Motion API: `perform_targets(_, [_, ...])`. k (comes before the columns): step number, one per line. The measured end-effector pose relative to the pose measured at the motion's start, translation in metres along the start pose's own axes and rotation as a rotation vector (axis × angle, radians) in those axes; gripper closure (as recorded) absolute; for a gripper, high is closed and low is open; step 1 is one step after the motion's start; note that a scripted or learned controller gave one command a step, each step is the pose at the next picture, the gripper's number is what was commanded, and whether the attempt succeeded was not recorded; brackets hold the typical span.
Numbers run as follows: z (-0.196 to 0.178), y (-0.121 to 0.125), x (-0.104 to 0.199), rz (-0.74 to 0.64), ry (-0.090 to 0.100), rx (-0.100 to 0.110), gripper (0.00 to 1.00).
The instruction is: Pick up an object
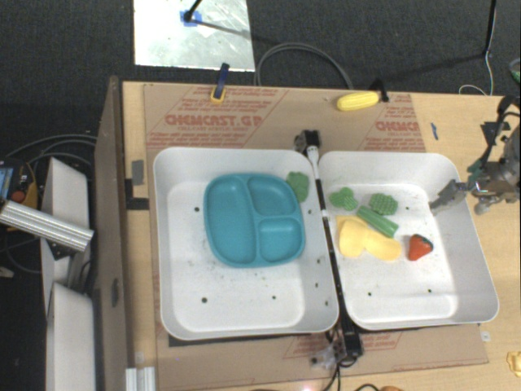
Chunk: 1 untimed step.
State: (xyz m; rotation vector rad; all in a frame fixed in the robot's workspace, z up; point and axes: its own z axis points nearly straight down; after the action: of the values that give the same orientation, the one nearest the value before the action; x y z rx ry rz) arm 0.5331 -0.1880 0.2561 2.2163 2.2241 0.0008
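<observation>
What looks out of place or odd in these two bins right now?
One small green piece sits in the left bin beside the blue divided tray, apart from the other toy foods clustered in the right bin. Nothing looks spilled or damaged.

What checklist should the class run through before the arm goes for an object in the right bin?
1. Objects in right bin: ok; red piece, yellow piece, green pieces lie there.
2. Red piece stands apart from the rest: ok.
3. Long green piece free of the yellow one: not ok, they touch.
4. Gripper over the right bin's edge: ok.
5. Finger opening: cannot tell.
6. Blue tray out of the way in left bin: ok.
</observation>
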Motion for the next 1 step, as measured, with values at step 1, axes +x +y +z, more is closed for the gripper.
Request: perform_targets(1, [0.094, -0.0275, 0.0164, 0.002, 0.004, 0.009, 0.0])
